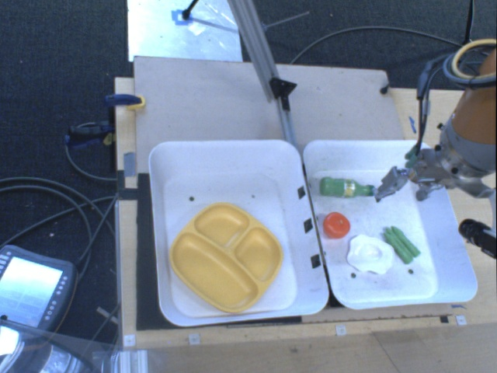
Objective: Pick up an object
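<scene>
My gripper (404,192) hovers over the upper middle of the right bin (454,282), its two fingers spread open with nothing between them. Its left fingertip (385,189) is just right of the cap end of a small green bottle (345,186) that lies on its side. Below the bottle sits a red-orange round piece (336,224). A white lumpy object (370,254) and a green bean-like piece (401,242) lie nearer the front of the same bin.
The left bin (182,169) holds a yellow divided plate (225,256). A slanted metal pole (260,45) comes down to the wall between the bins. Cables and a teach pendant (27,286) lie off the bench at left.
</scene>
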Controlling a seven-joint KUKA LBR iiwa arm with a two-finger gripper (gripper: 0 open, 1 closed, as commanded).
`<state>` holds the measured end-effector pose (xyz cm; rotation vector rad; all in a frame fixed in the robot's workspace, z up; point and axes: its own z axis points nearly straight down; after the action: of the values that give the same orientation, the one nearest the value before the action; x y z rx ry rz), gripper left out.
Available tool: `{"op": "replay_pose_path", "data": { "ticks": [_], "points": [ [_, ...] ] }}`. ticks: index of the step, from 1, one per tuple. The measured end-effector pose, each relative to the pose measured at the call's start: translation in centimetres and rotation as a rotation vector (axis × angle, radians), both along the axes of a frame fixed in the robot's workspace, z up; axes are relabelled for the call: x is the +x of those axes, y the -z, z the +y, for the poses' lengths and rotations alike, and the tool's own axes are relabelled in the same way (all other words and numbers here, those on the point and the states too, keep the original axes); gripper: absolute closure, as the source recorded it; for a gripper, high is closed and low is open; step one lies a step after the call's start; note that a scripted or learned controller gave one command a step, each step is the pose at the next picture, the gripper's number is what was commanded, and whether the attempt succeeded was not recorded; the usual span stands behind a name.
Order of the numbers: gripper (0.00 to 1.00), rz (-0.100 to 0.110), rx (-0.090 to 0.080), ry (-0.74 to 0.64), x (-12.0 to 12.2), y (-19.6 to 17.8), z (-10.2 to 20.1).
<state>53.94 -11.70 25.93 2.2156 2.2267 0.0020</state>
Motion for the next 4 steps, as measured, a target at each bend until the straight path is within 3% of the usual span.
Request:
{"op": "replay_pose_path", "data": {
  "ticks": [1,4],
  "points": [
    [0.00,-0.001,0.000,0.002,0.0,0.0,0.0],
    [0.00,0.005,0.001,0.005,-0.5,17.1,0.2]
  ]
}}
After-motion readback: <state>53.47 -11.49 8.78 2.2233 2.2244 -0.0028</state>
